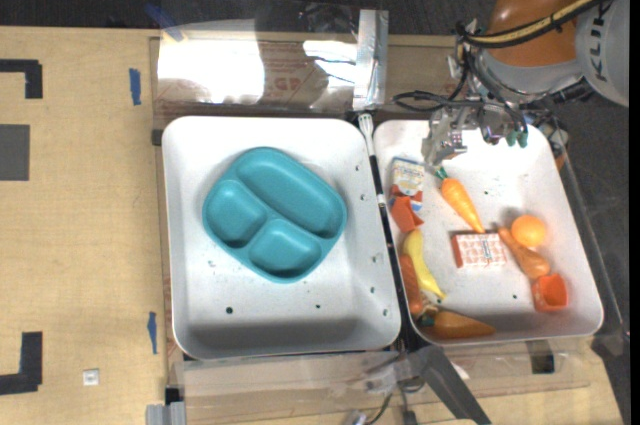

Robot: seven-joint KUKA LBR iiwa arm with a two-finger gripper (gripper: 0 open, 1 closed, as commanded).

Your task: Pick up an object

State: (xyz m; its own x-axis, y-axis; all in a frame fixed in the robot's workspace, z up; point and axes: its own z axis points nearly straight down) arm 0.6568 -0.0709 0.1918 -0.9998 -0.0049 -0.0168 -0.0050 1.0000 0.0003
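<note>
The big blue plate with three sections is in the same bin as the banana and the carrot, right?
Not quite. The camera view shows the blue plate lying alone in the left bin. The banana and the carrot are in the right bin, beside it. The plate is blue and has three sections, as you said.

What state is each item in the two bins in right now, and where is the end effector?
End effector: low over the right bin's far end, just above the carrot's tip.
Carrot: lying loose, slanted.
Banana: lying flat along the left wall.
Orange: resting on the bin floor.
Red box: lying flat.
Small carton: lying flat beside the left wall.
Teal tray: sitting in the left bin, compartments up.
</note>
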